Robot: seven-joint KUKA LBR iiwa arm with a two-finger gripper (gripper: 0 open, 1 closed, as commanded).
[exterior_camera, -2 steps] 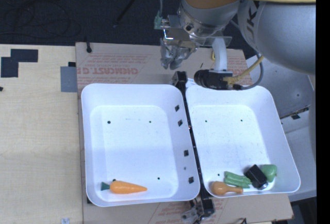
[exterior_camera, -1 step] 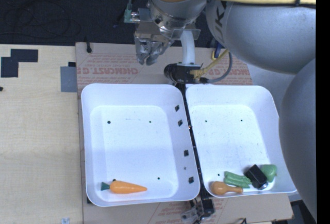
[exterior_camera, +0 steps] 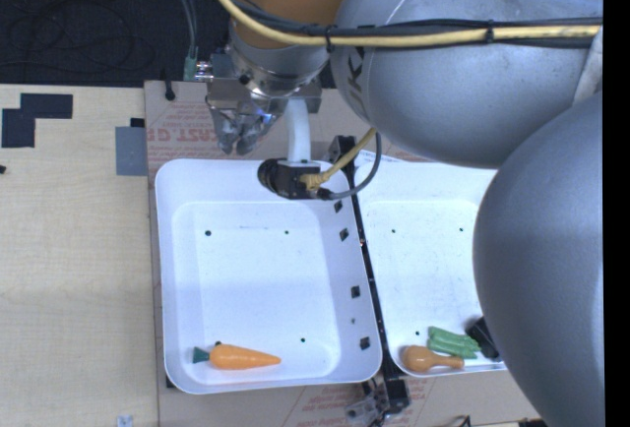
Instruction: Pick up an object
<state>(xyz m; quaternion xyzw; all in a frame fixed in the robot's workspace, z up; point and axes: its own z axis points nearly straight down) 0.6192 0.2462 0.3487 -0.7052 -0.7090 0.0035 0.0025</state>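
- Worktop (exterior_camera: 69, 248) of pale wood fills the left, with dark grey patches at its far left and a brown cardboard sheet under the bins.
- Left bin (exterior_camera: 167, 218), white and shallow, holds one thing: a carrot (exterior_camera: 241, 357) lying flat by the near wall, toward the near-left corner.
- The carrot is orange and smooth, with a small dark green stub at one end; its long axis runs left to right, green stub to the left, tapered tip to the right.
- Hand (exterior_camera: 239, 135) hangs over the far-left rim of the left bin, well apart from the carrot; whether its fingers are spread or pressed together cannot be told.
- A yellow cable and a black loop hang by the far end of the divide between the bins.
- Right bin (exterior_camera: 413, 218) holds a tan pear-shaped piece (exterior_camera: 429, 359) and a green pod-like piece (exterior_camera: 453, 342), touching, at its near edge.
- The grey arm (exterior_camera: 472, 51) covers the right bin's right part.
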